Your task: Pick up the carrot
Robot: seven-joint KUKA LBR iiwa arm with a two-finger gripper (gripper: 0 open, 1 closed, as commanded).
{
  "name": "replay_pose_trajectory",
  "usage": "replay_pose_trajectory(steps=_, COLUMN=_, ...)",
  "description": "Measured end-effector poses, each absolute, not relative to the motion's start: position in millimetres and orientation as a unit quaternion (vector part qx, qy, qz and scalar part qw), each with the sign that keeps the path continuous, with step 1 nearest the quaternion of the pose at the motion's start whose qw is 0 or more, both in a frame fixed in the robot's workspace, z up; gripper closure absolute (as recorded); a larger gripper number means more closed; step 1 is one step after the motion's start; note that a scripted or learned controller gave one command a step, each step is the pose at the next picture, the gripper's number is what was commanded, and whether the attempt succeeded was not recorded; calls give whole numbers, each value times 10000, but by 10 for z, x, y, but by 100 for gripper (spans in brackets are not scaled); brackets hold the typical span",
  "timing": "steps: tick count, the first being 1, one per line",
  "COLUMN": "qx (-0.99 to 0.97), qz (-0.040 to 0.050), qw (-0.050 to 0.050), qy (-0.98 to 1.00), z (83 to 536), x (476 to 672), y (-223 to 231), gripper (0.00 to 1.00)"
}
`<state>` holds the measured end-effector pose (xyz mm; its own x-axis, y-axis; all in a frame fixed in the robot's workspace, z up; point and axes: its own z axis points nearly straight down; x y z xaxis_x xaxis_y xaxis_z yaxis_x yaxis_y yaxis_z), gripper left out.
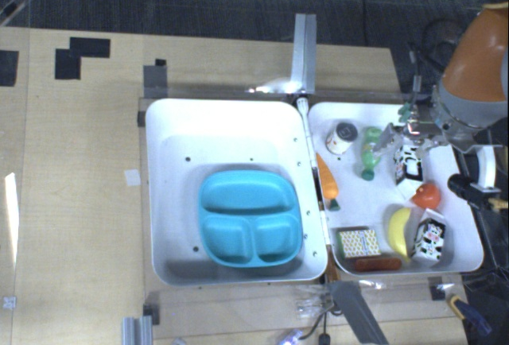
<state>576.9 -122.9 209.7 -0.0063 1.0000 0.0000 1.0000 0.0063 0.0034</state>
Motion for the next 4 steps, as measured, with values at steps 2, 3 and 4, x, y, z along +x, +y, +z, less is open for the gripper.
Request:
replay_pose_trajectory(steps=2, qx=7652, qz=13, qw=2, qy=6437, z=1847, x=5198, y=503, gripper=0)
replay_pose_trajectory(steps=3, qx=8074, qz=25, qw=10, qy=5900, z=1852, x=5194, y=211, gripper=0)
replay_pose_trajectory(steps=4, qx=8065, qz=46, qw=18, qy=5912, z=1960, x=5213, y=218, gripper=100)
